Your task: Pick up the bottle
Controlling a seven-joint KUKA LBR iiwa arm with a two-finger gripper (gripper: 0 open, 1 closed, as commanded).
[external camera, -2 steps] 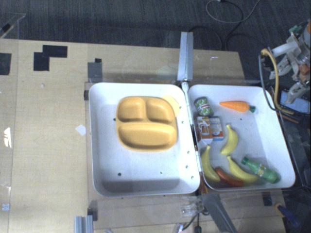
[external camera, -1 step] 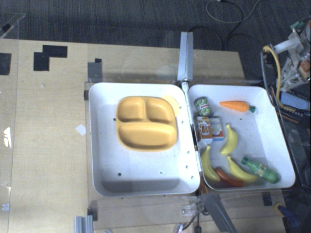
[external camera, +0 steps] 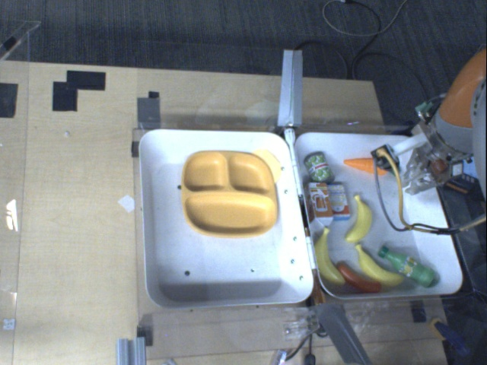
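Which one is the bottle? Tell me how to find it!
Look in the right bin, the one crowded with food. Go to its near right corner, where the bottle lies on its side beside a banana. It is the only green, see-through thing there; its neighbours are yellow or red.

A wooden bench with two white bins

The left bin sits in the middle of the bench. The right bin is touching its right side. Black marks lie up and left of it.
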